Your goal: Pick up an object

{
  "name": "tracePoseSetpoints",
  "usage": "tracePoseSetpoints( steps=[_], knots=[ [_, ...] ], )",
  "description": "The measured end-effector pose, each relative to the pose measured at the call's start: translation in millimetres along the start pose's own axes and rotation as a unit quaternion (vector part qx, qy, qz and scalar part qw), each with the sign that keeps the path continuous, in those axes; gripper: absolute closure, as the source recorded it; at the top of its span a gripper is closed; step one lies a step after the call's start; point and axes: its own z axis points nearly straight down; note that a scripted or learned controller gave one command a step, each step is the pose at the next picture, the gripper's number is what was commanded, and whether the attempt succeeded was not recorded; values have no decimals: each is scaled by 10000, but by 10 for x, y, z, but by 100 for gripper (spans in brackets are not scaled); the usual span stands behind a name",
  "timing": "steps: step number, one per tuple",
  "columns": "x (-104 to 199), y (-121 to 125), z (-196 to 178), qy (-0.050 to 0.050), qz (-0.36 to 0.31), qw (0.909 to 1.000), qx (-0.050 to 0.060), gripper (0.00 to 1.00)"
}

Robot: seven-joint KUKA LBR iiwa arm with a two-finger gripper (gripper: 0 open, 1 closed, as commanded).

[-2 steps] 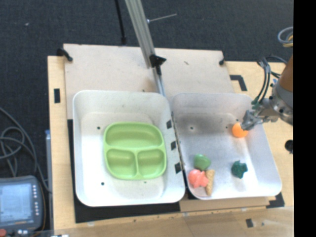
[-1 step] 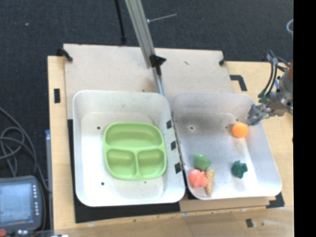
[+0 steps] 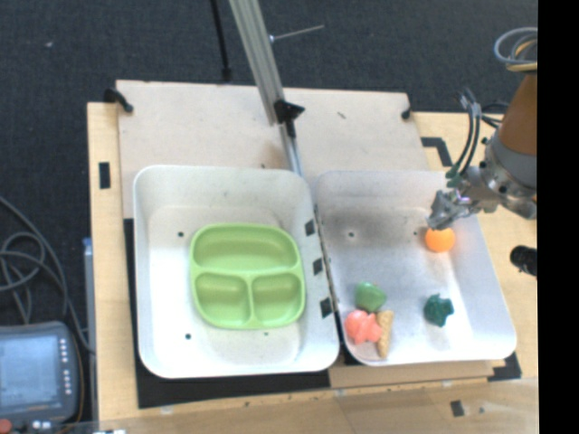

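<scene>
Your pincer (image 3: 445, 213) at the right bin's (image 3: 470, 333) far right edge, fingers unreadable so you cannot tell its state, small round orange ball (image 3: 440, 240) just beneath it, green divided plastic tray (image 3: 246, 275) mid left bin (image 3: 163, 242)

one fixed overhead view, slanted down over both bins (image 3: 145, 242)

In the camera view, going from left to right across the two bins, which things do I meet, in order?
Green divided tray → pink toy → dark green toy. The light green piece, the cone and the orange ball overlap these in left-right position, so I leave them out.
</scene>
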Motion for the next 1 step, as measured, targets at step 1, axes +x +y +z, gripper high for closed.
tracePoseSetpoints(
  steps=[1],
  knots=[
    [584,84,-39,4,-7,10000,2,100]
  ],
)
